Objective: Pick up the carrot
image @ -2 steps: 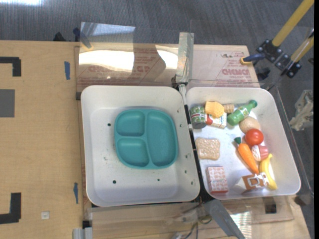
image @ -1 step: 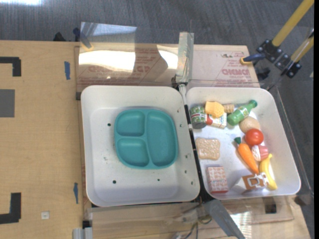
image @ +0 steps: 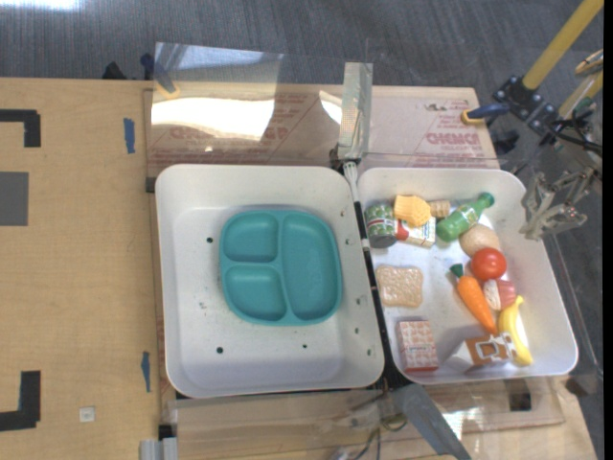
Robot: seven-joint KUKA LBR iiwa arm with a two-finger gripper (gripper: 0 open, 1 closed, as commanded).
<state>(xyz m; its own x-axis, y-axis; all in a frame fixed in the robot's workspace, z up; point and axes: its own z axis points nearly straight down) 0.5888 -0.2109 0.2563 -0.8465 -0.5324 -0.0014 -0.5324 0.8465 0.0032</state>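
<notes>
Where it lies in rt bin (image: 560, 353), carrot (image: 475, 301) diagonal, tip lower-right, end effector (image: 548, 209) state unclear.

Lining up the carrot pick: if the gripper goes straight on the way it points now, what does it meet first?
Probably the right bin's rim, not the carrot. The gripper seems to point down over that rim, up and right of the carrot in the view; depth is unclear.

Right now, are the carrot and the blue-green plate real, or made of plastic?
The carrot looks like toy plastic: smooth, evenly orange, slightly shiny, with a small green tip. The blue-green plate also looks like molded plastic: one flat teal color, rounded compartment walls, matte finish. I cannot be sure from the look alone.
</notes>
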